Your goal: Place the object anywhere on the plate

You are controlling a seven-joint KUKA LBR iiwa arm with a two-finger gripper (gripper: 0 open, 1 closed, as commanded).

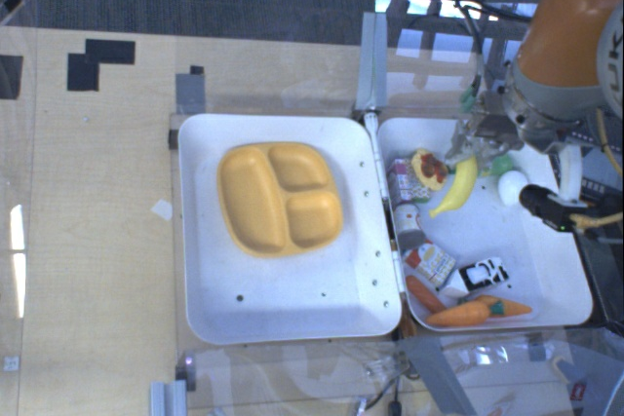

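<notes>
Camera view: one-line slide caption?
Arm's pincer hovers over banana in right bin; yellow plate waits in left bin.

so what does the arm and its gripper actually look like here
The arm is a thick rounded body, with a broad orange band over a grey section near the wrist. Below it the gripper is a smaller metal-grey piece with shiny parts. A black fitting with yellowish cable sits at the arm's lower side, and thin dark cables loop behind it.

Reaching in from the upper right of the frame: grey arm point(575, 63) with orange band, wrist angled down and leftward. Gripper point(475, 143) low at right of centre, metal fingers point(461, 144) pointing down-left, tips closed around something yellow.
</notes>
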